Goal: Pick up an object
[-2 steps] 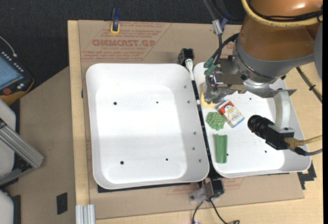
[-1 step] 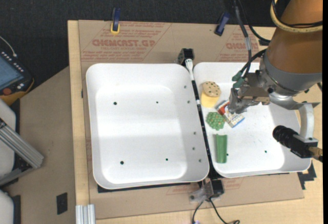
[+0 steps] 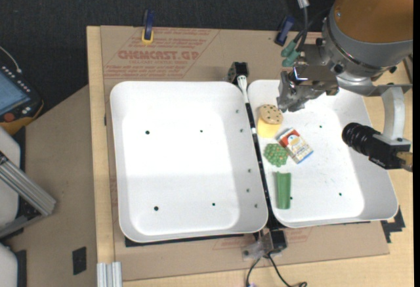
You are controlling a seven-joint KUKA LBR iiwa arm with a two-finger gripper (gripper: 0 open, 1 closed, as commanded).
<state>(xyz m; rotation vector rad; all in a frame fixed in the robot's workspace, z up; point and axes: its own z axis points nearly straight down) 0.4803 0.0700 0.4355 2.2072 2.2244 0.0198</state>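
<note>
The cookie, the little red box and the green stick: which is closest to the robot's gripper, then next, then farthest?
Measured from the gripper:
1. Cookie, just left of it, near the bin divider.
2. Little red box, below it, mid-bin.
3. Green stick, farthest, toward the bin's front edge.

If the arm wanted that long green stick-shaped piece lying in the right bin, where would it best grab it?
Probably across the middle of the long green stick-shaped piece, coming straight down from above. It lies flat and apart from the other items, with its narrow sides facing left and right, so two fingers could close across that width.
</note>
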